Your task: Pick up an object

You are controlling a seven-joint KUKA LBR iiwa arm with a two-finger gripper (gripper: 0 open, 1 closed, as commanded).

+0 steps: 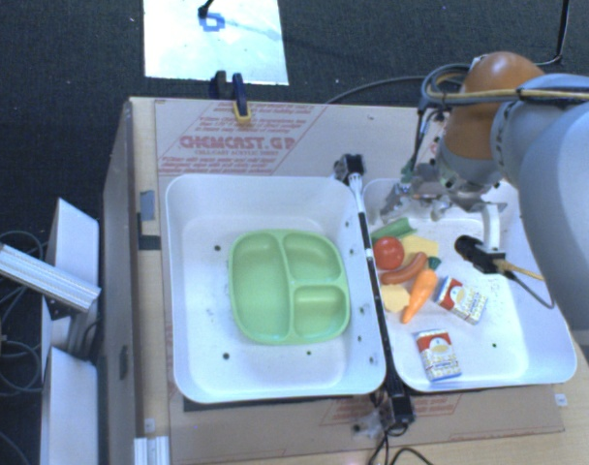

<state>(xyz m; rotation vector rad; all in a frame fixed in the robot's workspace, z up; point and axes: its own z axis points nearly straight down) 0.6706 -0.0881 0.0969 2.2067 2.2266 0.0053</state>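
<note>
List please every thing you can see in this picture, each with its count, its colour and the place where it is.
bins: 2, white, side by side on the bench
divided plate: 1, light green, in the left-hand bin
tomato: 1, red, right-hand bin, near the divider
carrot: 1, orange, right-hand bin, below the tomato
sausage: 1, reddish brown, between tomato and carrot
small cartons: 2, red and white, right-hand bin, nearer part
clamp: 1, blue and yellow, far bench edge
arm: 1, grey with orange band, over the right-hand bin
gripper: 1, metal grey, above that bin's far corner

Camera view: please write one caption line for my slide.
KUKA arm above right bin of toy food; green divided plate in left bin.
</note>
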